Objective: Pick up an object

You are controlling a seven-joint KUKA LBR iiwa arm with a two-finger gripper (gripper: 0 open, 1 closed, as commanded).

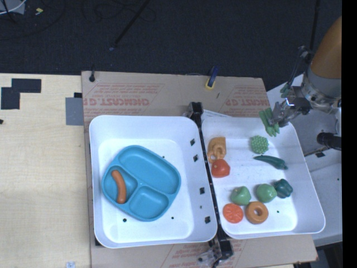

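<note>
Nearest the camera, along the front of the right bin (312, 219), lie a tomato (233, 213) and a glazed doughnut (257, 211), just beside each other. Behind them sit two green peppers (241, 195) (265, 192) with a dark teal piece (283, 188) at their right. Further back are a red tomato-like piece (220, 168) touching a tan pastry (217, 147), a knobbly green ball (258, 144), and a dark green chilli (271, 161) lying slantwise. The food is strewn loosely, mostly apart, which leaves room for fingers to come down around single pieces.

The left bin (111, 133) holds a blue divided plate (153, 177) with a sausage (119, 186) lying in its left compartment, as if already served.

The gripper (273, 121) hangs over the back right corner of the right bin, at the rim, with the arm (326, 60) reaching in from the right. Its green fingertips point downward and look close together with nothing visible between them, though the view is too small to be sure. No object is picked yet. The ball and the chilli lie nearest the gripper, so one of them seems the likeliest target; the chilli's thin, slanted shape would probably be harder to catch than the round ball.
</note>
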